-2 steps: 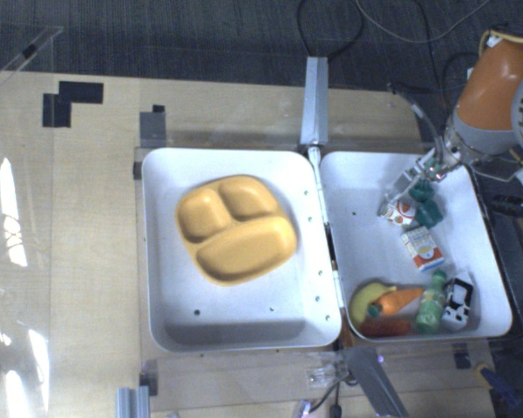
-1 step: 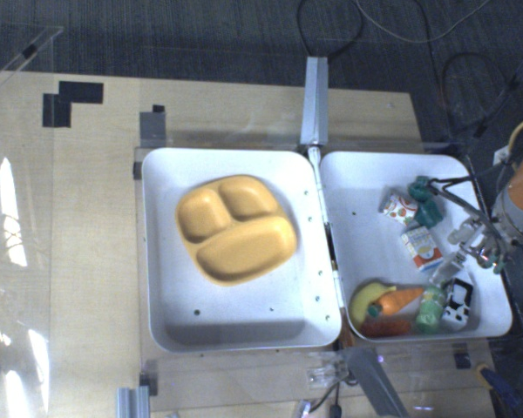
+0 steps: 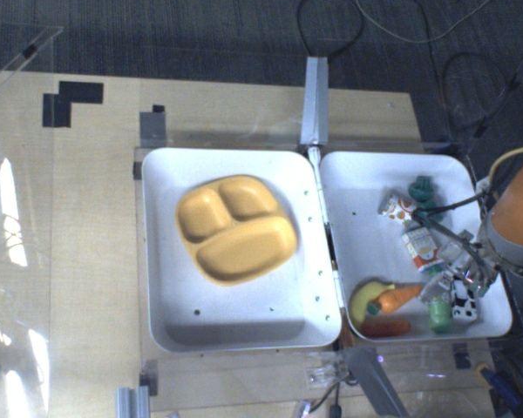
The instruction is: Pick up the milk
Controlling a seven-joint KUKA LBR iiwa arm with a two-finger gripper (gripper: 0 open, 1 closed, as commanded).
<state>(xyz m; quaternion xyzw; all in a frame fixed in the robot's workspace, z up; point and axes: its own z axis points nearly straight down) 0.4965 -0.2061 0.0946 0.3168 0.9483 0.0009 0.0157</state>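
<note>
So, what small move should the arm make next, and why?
Probably ease toward the black-and-white carton, likely the milk: the gripper sits right next to it in the right bin, with a green item close beside it.

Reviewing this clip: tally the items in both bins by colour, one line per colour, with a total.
Yellow: 2, the moulded three-compartment tray in the left bin and a round yellow fruit in the right bin
Orange: 1, a carrot
Red: 1, a long red piece
Green: 2, a small green cup and a dark teal piece
White printed cartons or packets: 3
Total: 9
</note>
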